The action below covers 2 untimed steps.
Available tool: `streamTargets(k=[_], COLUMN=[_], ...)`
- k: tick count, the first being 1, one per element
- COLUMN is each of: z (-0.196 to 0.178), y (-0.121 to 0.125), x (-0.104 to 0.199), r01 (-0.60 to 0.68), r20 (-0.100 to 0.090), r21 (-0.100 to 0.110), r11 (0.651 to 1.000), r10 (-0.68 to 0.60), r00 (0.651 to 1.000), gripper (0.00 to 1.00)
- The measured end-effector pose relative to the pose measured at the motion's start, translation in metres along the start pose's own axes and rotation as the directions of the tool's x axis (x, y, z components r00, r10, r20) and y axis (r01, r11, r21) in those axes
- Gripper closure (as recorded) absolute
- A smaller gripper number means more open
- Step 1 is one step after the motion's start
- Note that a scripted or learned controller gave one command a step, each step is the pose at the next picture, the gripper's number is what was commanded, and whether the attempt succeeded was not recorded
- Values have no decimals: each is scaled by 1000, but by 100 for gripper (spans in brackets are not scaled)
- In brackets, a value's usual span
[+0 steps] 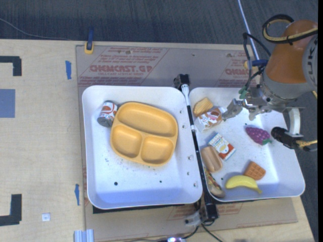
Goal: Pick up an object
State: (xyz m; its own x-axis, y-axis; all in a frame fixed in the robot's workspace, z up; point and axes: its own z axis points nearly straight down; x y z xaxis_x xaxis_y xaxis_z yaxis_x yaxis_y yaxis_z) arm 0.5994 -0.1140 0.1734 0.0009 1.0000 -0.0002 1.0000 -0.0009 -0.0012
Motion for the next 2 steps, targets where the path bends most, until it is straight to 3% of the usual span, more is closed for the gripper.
streamTargets(k=[1,2], z=[78,68], y=[-10,-10], x=[-4,-4], r01=[0,-1], r20=[0,1], r21=[-3,-6], r11=[1000,1000], r10=[0,1], r00=[1000,1000], gripper=[0,100])
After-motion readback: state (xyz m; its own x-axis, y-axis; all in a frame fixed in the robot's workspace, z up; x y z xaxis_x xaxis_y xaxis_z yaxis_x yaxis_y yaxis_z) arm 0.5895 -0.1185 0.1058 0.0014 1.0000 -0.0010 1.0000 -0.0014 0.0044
